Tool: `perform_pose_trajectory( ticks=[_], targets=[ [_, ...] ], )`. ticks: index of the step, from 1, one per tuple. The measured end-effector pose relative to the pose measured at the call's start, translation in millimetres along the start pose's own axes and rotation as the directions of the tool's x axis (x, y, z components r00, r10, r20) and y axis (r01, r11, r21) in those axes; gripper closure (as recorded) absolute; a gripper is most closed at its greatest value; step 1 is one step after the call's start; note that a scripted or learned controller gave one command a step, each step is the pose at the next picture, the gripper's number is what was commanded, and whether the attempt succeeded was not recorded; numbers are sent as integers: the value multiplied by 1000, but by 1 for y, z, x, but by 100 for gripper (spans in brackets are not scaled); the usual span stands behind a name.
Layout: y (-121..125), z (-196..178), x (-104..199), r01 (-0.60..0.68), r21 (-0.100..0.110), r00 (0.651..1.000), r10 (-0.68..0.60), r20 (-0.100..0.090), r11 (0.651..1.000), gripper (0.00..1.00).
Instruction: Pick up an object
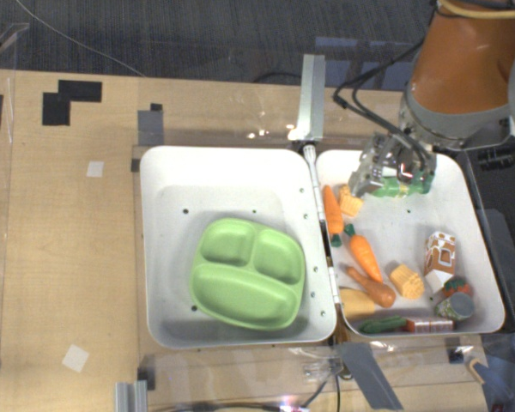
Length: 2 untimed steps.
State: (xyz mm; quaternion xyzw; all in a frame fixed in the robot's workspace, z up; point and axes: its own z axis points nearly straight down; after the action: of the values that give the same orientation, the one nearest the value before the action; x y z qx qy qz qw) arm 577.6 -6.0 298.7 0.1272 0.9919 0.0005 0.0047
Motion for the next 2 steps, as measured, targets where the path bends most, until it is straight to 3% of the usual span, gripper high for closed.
perform_pose_trajectory(
  ticks=[1, 2],
  targets=[
    [-24, 54, 49, -119, 1, 993, 119, -4, 993, 100],
    [-85, -2, 14, 137, 1, 991, -137, 3, 991, 100]
  ],
)
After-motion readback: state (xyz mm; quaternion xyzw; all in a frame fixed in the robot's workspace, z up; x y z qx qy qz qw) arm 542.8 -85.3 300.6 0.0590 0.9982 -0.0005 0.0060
